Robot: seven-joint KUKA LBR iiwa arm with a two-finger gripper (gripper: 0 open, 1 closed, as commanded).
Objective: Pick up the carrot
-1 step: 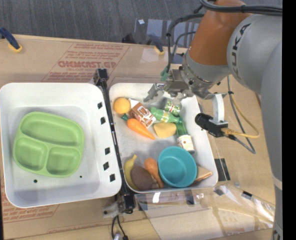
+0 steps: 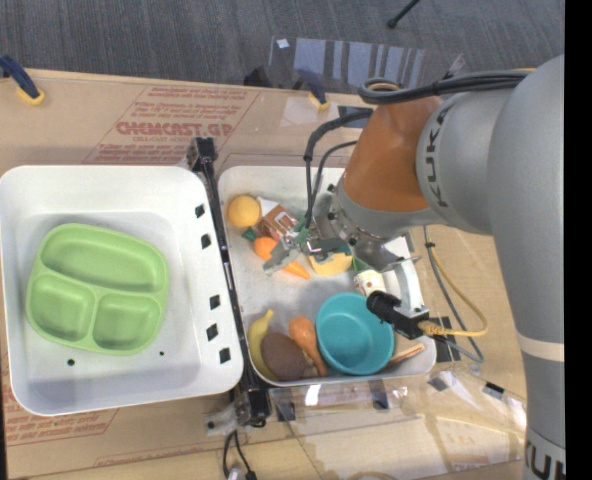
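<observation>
**Arm low over the right bin, carrot just beside the gripper**

Grey arm (image 2: 476, 158), smooth and rounded with a glossy orange band, filled the right of the view and bent down into the right bin. Bench (image 2: 126, 118) was covered in flat brown cardboard with red print.

Left bin (image 2: 16, 268): white, shallow, with rounded corners and a matte plastic look. It held one pale green plate (image 2: 96, 288), oval and moulded into three compartments, all of them bare.

Right bin (image 2: 238, 183): same white make, sitting alongside the left one and crowded.
- Teal bowl (image 2: 354, 333), round and smooth, stood upright near the front wall.
- Brown lump (image 2: 284, 356), dull and egg-shaped, lay at the front left, next to the bowl.
- Yellow ball (image 2: 242, 211), round like a lemon, sat near the back left corner.
- Banana (image 2: 259, 330), curved and yellow, lay along the left wall, touching the brown lump.
- Orange oblong piece (image 2: 303, 330) was wedged between the brown lump and the bowl.
- Pale yellow wedge (image 2: 331, 263) sat under the wrist.
- Small orange ball (image 2: 264, 249) sat left of the gripper.

Carrot (image 2: 296, 270): a short, tapered, bright orange piece flat on the bin floor in mid-bin, between the small orange ball and the yellow wedge. The gripper (image 2: 298, 240), bare metal, was just behind it. Whether it touched the carrot could not be told. Whether it was apart or together could not be told either.
</observation>
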